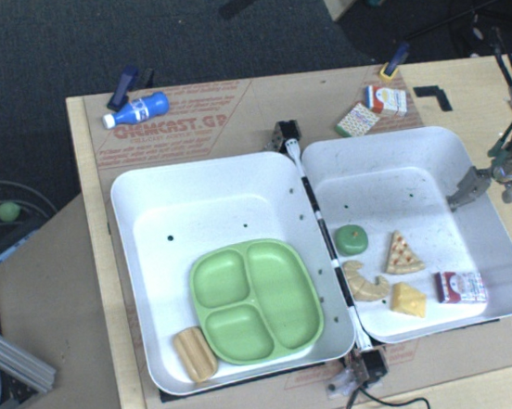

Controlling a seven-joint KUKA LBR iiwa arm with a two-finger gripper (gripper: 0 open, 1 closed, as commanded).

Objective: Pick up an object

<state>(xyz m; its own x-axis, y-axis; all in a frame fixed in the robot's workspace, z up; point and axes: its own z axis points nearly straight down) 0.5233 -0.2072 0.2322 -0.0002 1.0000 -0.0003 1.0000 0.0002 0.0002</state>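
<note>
Two fingers [478, 186] at right bin [493, 299] rim; spread unclear, nothing visibly held.

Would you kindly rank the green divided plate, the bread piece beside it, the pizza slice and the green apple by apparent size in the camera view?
1. green divided plate, by far the largest
2. bread piece
3. pizza slice and green apple: these look about alike, so I would not rank them.
</note>
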